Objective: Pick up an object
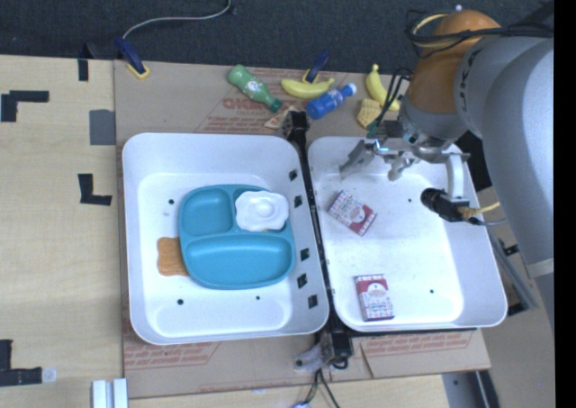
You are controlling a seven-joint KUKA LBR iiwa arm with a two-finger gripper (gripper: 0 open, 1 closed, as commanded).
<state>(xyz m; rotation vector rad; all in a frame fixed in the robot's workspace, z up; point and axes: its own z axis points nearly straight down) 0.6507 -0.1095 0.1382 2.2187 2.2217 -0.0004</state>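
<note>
Nothing is lifted yet; the pick is not begun as far as I can judge. The claw point(374, 156) hangs over the far end of the right bin point(468, 298), about 12 o'clock of that bin's floor, its two fingers spread apart with nothing between them.

Nearest to me, a small red-and-white packet point(374, 296) lies flat at roughly 6 o'clock in the right bin, close to the near wall but with bare floor on its left and right. Further in, a second red packet point(351, 213), tilted, lies at about 10 o'clock of the bin centre, near the divider edge between the two bins. It sits just short of the claw and is probably the likelier target; the divider on its left could crowd one finger.

In the left bin point(144, 244), a blue divided plate point(236, 249) takes up the middle, with a white lump point(262, 210) on its 1 o'clock corner and a tan piece point(167, 256) touching its 9 o'clock edge. Room around these is tight against the plate rim.

Beyond the bins, on the desk point(54, 244), lie a green bottle point(252, 87), a banana point(307, 86) and a blue bottle point(329, 101), all outside the walls.

What remains: descend, close, lift.
</note>
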